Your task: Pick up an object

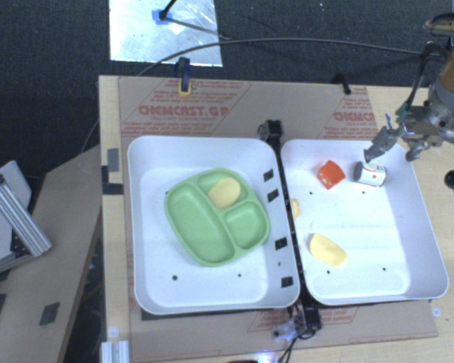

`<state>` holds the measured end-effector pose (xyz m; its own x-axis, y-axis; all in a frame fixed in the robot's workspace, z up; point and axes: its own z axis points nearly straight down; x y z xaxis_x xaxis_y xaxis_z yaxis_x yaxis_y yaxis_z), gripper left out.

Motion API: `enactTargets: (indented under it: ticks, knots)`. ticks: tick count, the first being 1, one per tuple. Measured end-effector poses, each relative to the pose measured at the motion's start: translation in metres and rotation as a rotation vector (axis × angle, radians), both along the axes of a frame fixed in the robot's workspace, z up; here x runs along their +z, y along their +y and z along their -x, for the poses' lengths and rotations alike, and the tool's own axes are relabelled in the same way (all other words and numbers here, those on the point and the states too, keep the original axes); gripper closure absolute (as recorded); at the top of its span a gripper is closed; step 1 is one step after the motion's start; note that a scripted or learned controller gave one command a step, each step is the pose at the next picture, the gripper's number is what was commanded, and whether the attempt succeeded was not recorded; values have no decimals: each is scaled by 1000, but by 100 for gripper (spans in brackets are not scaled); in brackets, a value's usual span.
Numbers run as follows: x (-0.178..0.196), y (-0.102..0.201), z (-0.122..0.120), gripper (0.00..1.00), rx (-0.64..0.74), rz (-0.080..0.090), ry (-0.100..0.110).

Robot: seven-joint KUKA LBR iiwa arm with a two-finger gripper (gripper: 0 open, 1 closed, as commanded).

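- Two shallow white bins sit side by side on a brown board that covers the bench, the left bin and the right bin meeting along a black hinged strip down the middle.
- Inside the left bin, a green divided tray lies near its centre, turned at a slant.
- One pale yellow rounded piece rests in the tray's upper small compartment, toward the bin's far edge.
- Within the right bin, an orange-red block lies close to the far edge, left of centre.
- Just beside that block, toward the bin's far right corner, a small white cylinder with a dark end lies on its side.
- Nearer the front edge of the right bin, a yellow wedge-shaped piece lies on the floor, well apart from the other two.
- At the right bin's left wall, a small yellowish bit shows against the strip.
- Over the far right corner of the right bin, the gripper hangs with its two fingers spread apart and nothing between them; the left fingertip is just above the white cylinder, and I cannot tell whether it touches.
- Beyond the board's far edge, a shiny silver sheet lies on the dark floor.
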<state>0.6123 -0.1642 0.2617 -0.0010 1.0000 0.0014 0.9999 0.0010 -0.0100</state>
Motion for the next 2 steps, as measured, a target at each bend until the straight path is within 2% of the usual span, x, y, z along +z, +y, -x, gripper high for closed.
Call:
enactTargets:
  ticks: [1,2]
  knots:
    - [7,1,-2,0,3,2,-11]
    - [-43,-6,-10,0,0,2,-8]
